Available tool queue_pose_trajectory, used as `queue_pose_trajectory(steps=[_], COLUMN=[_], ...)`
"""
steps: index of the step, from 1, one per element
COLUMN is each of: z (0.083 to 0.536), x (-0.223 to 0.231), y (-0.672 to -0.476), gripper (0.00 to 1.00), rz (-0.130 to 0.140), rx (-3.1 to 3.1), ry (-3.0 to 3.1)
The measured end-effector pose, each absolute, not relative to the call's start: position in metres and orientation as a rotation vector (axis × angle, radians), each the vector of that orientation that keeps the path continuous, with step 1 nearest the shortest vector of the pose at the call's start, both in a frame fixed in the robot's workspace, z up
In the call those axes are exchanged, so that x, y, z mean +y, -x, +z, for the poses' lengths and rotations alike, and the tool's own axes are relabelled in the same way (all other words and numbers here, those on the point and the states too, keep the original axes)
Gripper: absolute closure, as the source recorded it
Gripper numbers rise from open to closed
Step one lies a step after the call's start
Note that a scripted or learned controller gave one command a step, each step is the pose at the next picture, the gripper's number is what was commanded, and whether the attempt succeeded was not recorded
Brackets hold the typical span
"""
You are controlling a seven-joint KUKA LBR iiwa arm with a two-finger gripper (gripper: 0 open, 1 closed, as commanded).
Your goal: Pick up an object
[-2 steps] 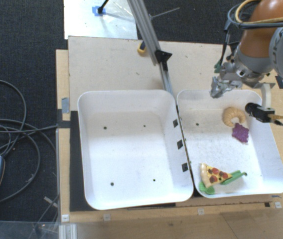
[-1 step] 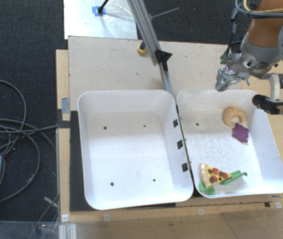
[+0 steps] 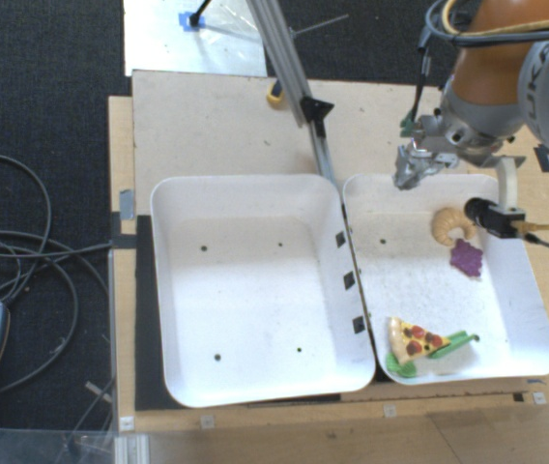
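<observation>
From the fixed overhead camera, the grey arm (image 3: 535, 66) enters from the right, its orange band (image 3: 506, 42) bulging above the wrist, and bends down so that the gripper (image 3: 412, 174) hangs over the far rim of the right bin (image 3: 535, 336), near that bin's far left corner. How its jaws stand I cannot tell; they look like one small metallic cluster with nothing visibly between them. A black cable fitting (image 3: 492, 217) juts out below the wrist, over the bin's far right part. The right bin holds three things. A tan croissant-shaped toy (image 3: 450, 224) lies in the far part, its curved long axis running roughly left to right, its right end touching or hidden by the black fitting. Just beside it, toward the near right, sits a small purple grape cluster (image 3: 466, 257), its long axis slanting from far left to near right. Well apart from both, at the near edge of the bin, lies a pizza slice toy (image 3: 414, 338), its tip pointing toward the far left, with a green piece (image 3: 452, 344) lying against its right side and stretching rightward. The gripper is apart from all three, nearest the croissant. The left bin (image 3: 173, 288) sits beside the right one, their rims touching along the middle. A thin metal pole (image 3: 289, 61) slants across the bench (image 3: 207, 124) toward the seam between the bins.
</observation>
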State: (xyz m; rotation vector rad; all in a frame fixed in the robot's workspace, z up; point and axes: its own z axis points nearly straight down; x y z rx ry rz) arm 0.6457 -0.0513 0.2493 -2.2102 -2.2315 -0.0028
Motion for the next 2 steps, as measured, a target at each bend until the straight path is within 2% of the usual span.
queue_pose_trajectory(steps=[2], z=[0.240], x=[0.065], y=[-0.622], gripper=[1.00], rz=[-0.002], rx=[-2.232], ry=[2.207])
